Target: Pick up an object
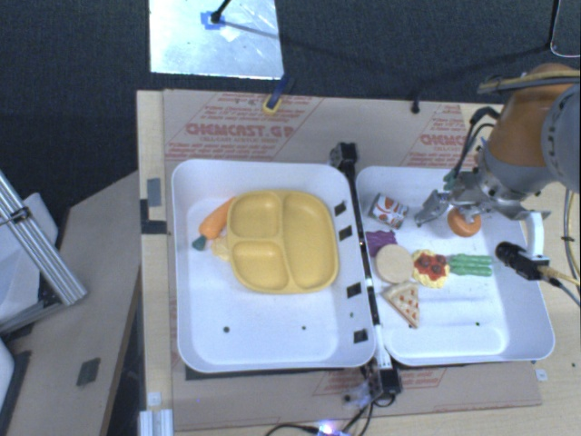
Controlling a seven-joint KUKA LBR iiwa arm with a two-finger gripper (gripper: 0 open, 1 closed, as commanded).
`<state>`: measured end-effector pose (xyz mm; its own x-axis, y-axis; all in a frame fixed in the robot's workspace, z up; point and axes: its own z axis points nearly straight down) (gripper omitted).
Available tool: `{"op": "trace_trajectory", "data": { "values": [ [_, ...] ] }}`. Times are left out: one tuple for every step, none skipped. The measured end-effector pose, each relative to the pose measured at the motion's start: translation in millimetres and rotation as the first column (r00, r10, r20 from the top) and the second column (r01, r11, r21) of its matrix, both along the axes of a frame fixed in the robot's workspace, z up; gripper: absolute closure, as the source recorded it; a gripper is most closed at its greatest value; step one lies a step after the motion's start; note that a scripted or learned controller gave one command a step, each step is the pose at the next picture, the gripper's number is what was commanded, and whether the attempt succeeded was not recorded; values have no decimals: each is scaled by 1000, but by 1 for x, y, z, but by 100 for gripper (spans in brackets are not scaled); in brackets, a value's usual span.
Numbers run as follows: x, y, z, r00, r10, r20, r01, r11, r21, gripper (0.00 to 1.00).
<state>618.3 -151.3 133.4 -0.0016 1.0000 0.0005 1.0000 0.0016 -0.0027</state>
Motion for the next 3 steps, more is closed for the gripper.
{"op": "trace_trajectory", "data": {
  "values": [
    [2,0,-36,1000,0,8,0,1000,-1,0],
    [2,0,-27,1000,0,8,0,1000,-1,100],
    [5,2,17,1000,2,9,-2,1000,-1,100]
  ]
}}
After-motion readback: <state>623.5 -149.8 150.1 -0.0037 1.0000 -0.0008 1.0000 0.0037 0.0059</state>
